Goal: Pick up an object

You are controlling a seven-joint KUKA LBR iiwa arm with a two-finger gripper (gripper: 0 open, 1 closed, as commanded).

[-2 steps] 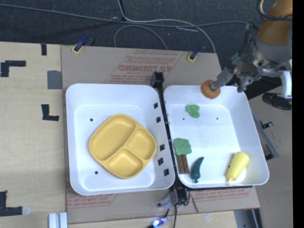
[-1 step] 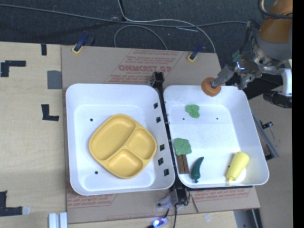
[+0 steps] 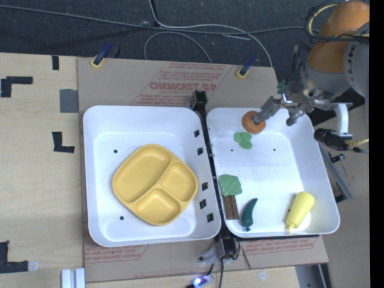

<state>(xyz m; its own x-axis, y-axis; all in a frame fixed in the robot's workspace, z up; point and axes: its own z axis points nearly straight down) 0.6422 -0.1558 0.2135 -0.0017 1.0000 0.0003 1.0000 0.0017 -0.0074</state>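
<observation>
The right bin (image 3: 312,161) holds several toy foods. An orange round piece (image 3: 253,123) lies at its back edge. A small green leafy piece (image 3: 243,140) is just in front of that. At the front are a larger green piece (image 3: 230,185), a brown bar (image 3: 231,206), a dark teal pepper (image 3: 248,213) and a yellow piece (image 3: 299,210). My gripper (image 3: 278,116) hangs over the bin's back right corner, open. Its left finger (image 3: 266,110) points down at the orange piece, whose near edge it seems to touch. Nothing sits between the fingers.
The left bin (image 3: 102,137) carries a yellow divided plate (image 3: 156,183). A black divider with clips (image 3: 206,161) runs between the bins. Cables cross the dark floor behind the bench. The arm's orange band (image 3: 342,20) rises at the upper right.
</observation>
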